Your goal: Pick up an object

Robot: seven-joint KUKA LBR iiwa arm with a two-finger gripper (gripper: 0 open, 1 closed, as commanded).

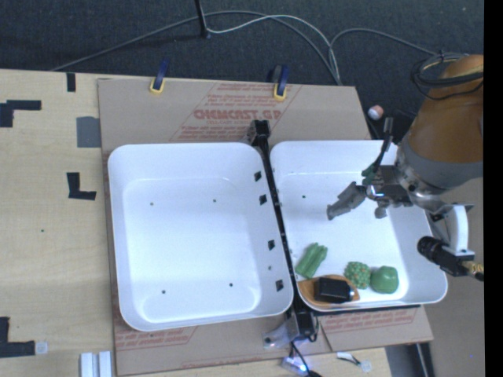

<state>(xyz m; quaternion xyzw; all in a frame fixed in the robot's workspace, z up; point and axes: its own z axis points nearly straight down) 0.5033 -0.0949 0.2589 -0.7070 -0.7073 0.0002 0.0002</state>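
Counter point(47, 234): tan surface with black tape marks, carrying a printed cardboard sheet point(228, 112) clamped at its far edge by 2 blue-and-yellow clips.

Left bin point(189, 163): shallow, white, sitting on the cardboard and touching the right bin along a black divider strip.

Right bin point(314, 163): shallow, white; its right side is partly covered by the arm.

Arm point(444, 132): grey and orange, entering from the right, cut off at the frame edge; wrist detail is hard to make out.

Gripper point(346, 203): hangs over the middle of the right bin, well apart from the objects. The fingers appear as a single dark grey tip pointing left and down; whether they are parted or closed cannot be told, and nothing shows between them.

Objects, all in the right bin's near end:
- Orange piece point(310, 290), mostly hidden beneath a black item point(333, 290).
- Long green object point(312, 259), near the divider.
- Smooth green object point(384, 280), touching a bumpy green object point(357, 273). Exact identities unclear.
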